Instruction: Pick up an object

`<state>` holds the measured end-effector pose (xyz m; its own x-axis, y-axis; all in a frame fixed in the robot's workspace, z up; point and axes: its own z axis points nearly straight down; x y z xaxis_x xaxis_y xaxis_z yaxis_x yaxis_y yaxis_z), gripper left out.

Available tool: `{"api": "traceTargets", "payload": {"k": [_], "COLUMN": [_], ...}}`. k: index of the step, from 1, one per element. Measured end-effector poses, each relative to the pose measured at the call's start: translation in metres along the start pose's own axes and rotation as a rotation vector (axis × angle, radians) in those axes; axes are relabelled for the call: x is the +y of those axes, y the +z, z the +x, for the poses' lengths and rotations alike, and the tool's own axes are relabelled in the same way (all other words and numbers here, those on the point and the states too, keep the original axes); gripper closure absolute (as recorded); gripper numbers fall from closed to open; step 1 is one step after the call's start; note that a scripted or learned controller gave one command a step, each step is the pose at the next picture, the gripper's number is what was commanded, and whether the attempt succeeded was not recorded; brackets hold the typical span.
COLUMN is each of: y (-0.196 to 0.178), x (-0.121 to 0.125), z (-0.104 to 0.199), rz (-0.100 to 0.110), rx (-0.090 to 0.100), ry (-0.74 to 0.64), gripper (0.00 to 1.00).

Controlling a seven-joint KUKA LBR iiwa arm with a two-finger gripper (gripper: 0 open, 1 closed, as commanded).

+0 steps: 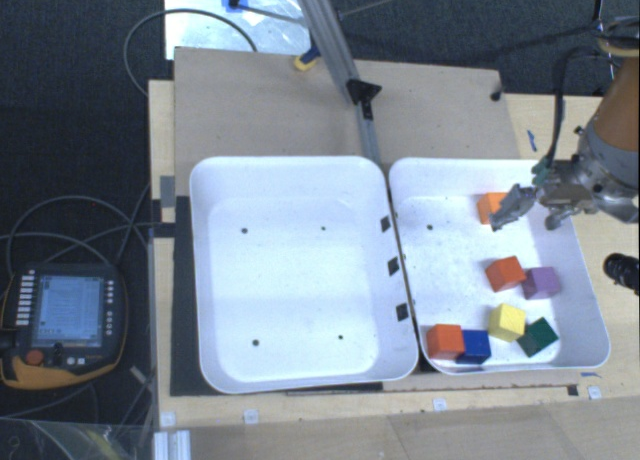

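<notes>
Several small coloured blocks lie in the right bin [440,248]. An orange block [487,205] sits near the bin's far right. Another orange block [505,273] and a purple block [541,282] lie mid-right. A yellow block [507,322], a green block [538,336], a blue block [475,346] and a third orange block [445,340] sit along the front. My gripper [528,218] hovers over the bin's right side, open, with one finger [510,206] just beside the far orange block. Nothing is between the fingers.
The left bin [290,268] stands beside the right one, with a dividing rim between them. A grey pole [330,28] slants over the bench's back. A teach pendant [62,323] lies on the floor at left.
</notes>
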<state>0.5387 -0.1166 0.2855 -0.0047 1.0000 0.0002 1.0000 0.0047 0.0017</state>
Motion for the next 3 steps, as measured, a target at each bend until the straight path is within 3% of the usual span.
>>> {"api": "traceTargets", "payload": {"k": [1, 3], "y": [0.0, 0.124], "x": [0.0, 0.004], "z": [0.0, 0.001], "rz": [-0.001, 0.006], "rx": [0.0, 0.001], "ry": [0.001, 0.002], "gripper": [0.0, 0.0]}}
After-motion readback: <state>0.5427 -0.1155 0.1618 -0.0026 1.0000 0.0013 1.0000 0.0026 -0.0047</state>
